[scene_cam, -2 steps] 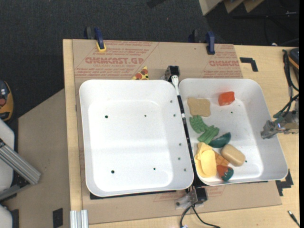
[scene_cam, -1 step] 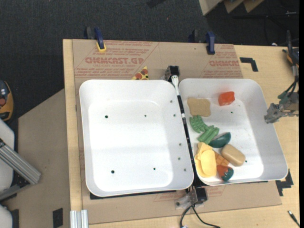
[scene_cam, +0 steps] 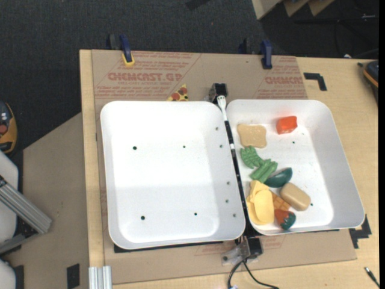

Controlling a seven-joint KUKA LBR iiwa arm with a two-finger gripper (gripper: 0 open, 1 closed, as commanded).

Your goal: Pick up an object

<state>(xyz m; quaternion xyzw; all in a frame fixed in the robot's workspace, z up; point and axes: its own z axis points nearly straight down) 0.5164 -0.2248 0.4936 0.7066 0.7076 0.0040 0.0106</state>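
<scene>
camera view: we log two white bins side by side on the bench (scene_cam: pixel 313 83).
left bin (scene_cam: pixel 162 173): bare white floor with a few dark dots.
right bin (scene_cam: pixel 319 155): holds all the objects.
objects: orange block (scene_cam: pixel 287 124) near far wall; tan bread piece (scene_cam: pixel 252 135); green leafy piece (scene_cam: pixel 257 163); yellow piece (scene_cam: pixel 260 203); tan oval piece (scene_cam: pixel 295 196), clustered along the left wall.
pincer: we cannot tell its state.

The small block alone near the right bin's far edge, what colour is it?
Orange block, in the camera view.
</scene>
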